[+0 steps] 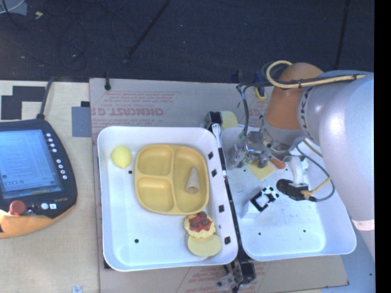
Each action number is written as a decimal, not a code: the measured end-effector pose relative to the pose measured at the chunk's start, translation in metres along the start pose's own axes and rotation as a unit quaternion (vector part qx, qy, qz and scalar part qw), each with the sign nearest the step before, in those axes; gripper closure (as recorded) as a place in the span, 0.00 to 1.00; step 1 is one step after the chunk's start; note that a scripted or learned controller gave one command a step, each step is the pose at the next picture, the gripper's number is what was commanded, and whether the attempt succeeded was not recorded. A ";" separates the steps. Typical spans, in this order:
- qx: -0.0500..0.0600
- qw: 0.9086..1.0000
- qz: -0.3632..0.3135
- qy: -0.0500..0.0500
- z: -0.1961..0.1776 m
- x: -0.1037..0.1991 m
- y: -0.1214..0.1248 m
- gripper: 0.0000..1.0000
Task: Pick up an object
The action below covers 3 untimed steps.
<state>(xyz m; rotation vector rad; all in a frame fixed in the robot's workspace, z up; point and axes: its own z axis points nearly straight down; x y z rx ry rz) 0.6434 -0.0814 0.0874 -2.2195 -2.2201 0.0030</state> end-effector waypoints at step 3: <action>0.000 1.000 0.000 0.000 0.000 -0.003 0.000 0.00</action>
